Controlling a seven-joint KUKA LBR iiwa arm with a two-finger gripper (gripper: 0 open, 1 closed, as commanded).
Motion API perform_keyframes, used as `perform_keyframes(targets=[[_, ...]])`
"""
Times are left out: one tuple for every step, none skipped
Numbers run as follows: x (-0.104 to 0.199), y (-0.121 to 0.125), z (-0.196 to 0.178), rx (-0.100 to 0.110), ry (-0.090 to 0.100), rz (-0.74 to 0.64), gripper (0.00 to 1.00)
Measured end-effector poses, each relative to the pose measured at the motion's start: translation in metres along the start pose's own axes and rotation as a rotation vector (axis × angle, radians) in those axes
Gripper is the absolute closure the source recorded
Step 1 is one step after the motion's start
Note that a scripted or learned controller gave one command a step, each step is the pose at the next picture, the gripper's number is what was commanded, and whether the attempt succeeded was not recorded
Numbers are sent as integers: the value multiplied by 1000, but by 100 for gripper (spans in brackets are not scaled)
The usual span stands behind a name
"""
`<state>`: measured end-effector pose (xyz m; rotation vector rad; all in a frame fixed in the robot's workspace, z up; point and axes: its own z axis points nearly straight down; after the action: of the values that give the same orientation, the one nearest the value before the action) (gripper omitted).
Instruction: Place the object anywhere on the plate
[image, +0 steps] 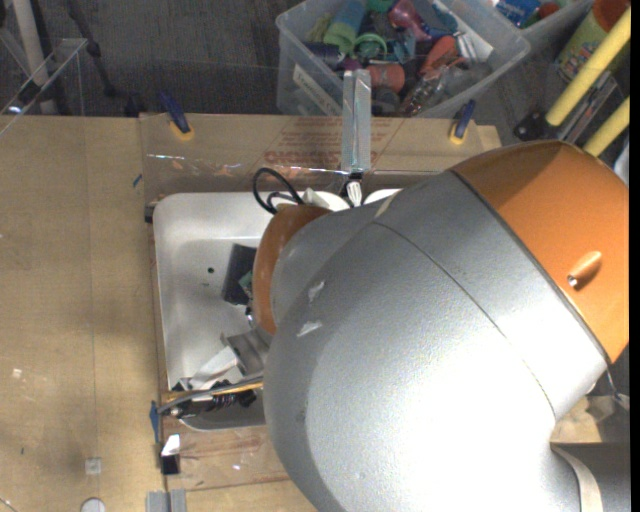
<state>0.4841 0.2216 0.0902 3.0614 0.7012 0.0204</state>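
Wooden bench (70, 300) carries a white bin (185, 260); the arm (430, 350) hides the plate, so step and grip cannot be told.

The wooden bench (70, 300) carried a white bin (185, 300) left of the arm (440, 350) (largely covered by it).

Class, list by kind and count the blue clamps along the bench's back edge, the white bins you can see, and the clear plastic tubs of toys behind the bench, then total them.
Blue clamps on the bench's back edge: 2
Shallow white bin, partly hidden by the grey arm: 1
Clear plastic tub of coloured toys: 1
Total: 4
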Motion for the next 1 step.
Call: perform_keyframes(targets=[[2, -2, -1, 2, 4, -3, 0]])
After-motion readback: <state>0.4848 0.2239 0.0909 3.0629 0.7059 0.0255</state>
